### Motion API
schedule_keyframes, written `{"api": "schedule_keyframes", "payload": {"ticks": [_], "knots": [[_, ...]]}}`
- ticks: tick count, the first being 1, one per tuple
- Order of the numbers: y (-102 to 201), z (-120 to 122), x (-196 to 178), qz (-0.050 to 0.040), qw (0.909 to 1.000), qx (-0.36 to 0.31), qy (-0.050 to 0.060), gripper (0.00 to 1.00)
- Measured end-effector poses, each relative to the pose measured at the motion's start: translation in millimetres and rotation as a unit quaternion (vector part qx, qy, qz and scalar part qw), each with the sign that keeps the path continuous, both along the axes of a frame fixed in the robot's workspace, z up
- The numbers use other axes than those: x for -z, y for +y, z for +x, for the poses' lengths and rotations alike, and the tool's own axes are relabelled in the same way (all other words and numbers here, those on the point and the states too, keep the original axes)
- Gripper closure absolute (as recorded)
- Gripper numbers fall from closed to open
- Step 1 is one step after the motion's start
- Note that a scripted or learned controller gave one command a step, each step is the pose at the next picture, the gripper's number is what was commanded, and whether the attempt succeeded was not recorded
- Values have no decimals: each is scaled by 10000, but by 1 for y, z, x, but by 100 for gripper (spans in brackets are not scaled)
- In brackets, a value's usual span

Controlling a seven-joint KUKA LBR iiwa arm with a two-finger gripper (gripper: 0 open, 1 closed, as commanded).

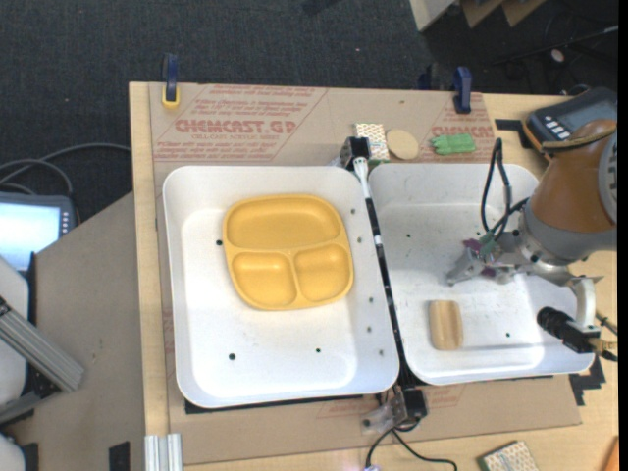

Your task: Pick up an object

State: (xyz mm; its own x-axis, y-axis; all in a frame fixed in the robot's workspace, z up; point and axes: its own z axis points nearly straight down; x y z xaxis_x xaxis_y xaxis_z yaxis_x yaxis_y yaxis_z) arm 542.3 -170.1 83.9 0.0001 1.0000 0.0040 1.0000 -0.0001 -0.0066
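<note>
The jaws (469, 261) reach in over the right bin (412, 356), sitting low above its floor near the middle, a little toward the far wall. Their tips are small and grey against the white plastic, and I cannot tell how far apart they stand, nor whether anything lies between them. Behind them the arm (577, 199) runs off toward the desk's right edge, its orange band showing just above the wrist, with black cables looping up from the wrist across the bin's far right part.

The nearest loose thing is a small tan wooden block (445, 324), lying flat on the right bin's floor toward the near wall, left of centre. It is near the jaws but apart from them (a clear strip of white shows between the two).

The left bin (196, 351) sits just beside the right one, their inner walls touching along the middle of the desk (245, 116). In it lies a yellow divided plate (288, 251), three compartments facing up, placed toward the bin's far half.

Beyond the bins, along the desk's far side, a pale round disc (402, 144) and a green block (453, 144) rest near the right bin's far wall. Two clamps (171, 78) grip the far edge.
</note>
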Motion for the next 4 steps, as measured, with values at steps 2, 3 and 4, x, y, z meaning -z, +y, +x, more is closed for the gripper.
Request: {"api": "schedule_keyframes", "payload": {"ticks": [2, 3, 4], "knots": [[32, 127, -1, -29, 10000, -22, -66, 0], [-46, 75, -1, -13, 10000, 24, -18, 0], [29, 38, -1, 0, 10000, -18, -6, 0]]}}
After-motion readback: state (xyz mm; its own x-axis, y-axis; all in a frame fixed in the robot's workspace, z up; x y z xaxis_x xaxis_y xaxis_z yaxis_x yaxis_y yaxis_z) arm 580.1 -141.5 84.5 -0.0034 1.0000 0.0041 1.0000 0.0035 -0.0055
